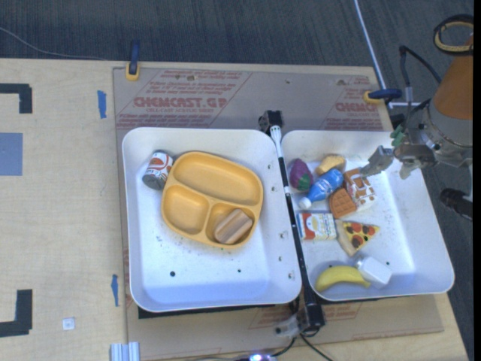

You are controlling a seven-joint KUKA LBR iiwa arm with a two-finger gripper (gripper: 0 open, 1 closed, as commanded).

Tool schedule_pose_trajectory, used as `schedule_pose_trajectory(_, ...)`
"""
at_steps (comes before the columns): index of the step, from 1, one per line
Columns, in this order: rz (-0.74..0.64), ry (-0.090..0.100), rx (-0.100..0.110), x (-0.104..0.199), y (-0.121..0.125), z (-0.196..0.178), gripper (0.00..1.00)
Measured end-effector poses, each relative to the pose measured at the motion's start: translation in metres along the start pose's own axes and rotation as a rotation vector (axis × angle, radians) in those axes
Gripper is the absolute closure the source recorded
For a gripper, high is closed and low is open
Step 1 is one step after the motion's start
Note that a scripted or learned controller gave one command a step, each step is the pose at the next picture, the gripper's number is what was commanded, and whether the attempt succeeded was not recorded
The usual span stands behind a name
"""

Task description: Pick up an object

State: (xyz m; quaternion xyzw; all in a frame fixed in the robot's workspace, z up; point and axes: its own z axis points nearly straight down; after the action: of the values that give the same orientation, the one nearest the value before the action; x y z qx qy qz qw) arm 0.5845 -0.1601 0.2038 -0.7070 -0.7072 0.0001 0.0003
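My gripper [394, 162] hangs over the upper right part of the right bin [421, 224], open, with nothing between its fingers. Its left finger [378, 160] is just above and to the right of a small white and orange box [361, 189]. Lying close by in that bin are a waffle [342, 201], a blue bottle [325, 184], a tan pastry [331, 162] and a purple fruit [300, 173]. Further forward lie a small carton [317, 226], a pizza slice [358, 235], a banana [342, 278] and a white block [373, 271].
The left bin [150, 269] holds a yellow divided plate [213, 179] with a bread roll [234, 226] in one compartment. A can [157, 169] lies beside the plate at its upper left. A black divider [284, 201] runs between the bins.
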Motion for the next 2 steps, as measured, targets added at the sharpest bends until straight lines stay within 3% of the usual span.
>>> schedule_pose_trajectory(1,0.001,-0.001,0.0,-0.022,-0.045,0.102,0.0)
schedule_pose_trajectory(2,0.001,-0.007,-0.019,0.037,-0.096,0.114,0.0)
